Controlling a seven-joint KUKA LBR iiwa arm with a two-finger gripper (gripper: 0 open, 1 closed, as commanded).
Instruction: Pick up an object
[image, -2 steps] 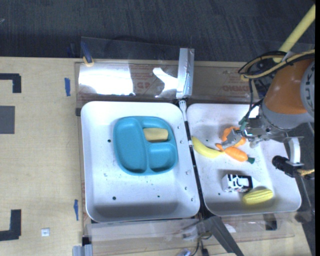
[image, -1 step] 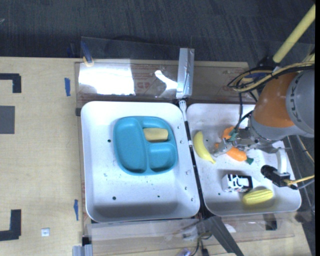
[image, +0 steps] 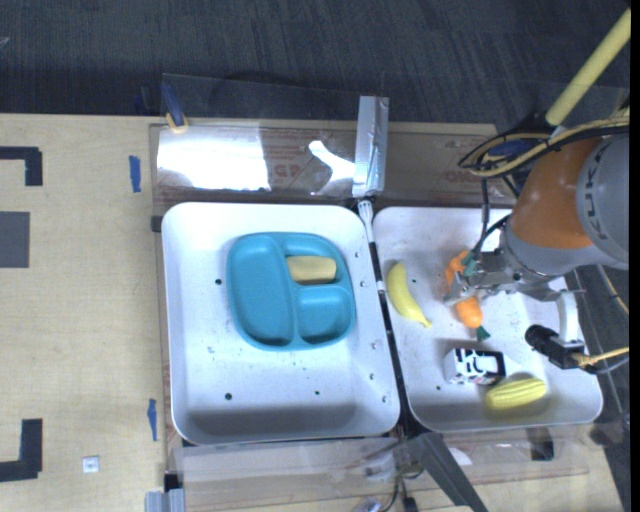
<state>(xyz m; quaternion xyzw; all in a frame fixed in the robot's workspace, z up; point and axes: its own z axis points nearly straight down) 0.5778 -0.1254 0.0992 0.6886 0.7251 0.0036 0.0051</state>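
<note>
Yellow piece (image: 516, 392) is lying at the near edge of the right bin (image: 425, 238), just beside a black-white item (image: 475, 364). Banana (image: 405, 293) is lying near that bin's left wall, apart from the rest.

The arm (image: 572, 215) is reaching in from the right, with the hand (image: 468, 288) sitting low over the middle of the right bin. An orange piece (image: 470, 313) is showing just below the hand and more orange is peeking out just above it. I can't tell if that is one thing or two, since the hand is covering the middle. I also can't tell whether the hand is spread or pressed together, or whether it is touching the orange piece.

The left bin (image: 200, 380) is carrying a blue plate (image: 262, 290) with a bun (image: 312, 269) in its upper right compartment, well apart from the hand. The worktop (image: 70, 330) is running off to the left.

Step, as a judgement: this is looking like the reach or grasp stage on the orange piece, not a lift, as nothing is showing clear of the bin floor.

The next move is calling for a firm pinch on the orange piece and then a straight rise. If the pinch is missing, the hand is needing to re-centre over the piece. The banana and black-white item are sitting near enough that a sideways drift is risking a nudge. The piece is looking small and rounded, so it is likely to slip under an off-centre grip.
</note>
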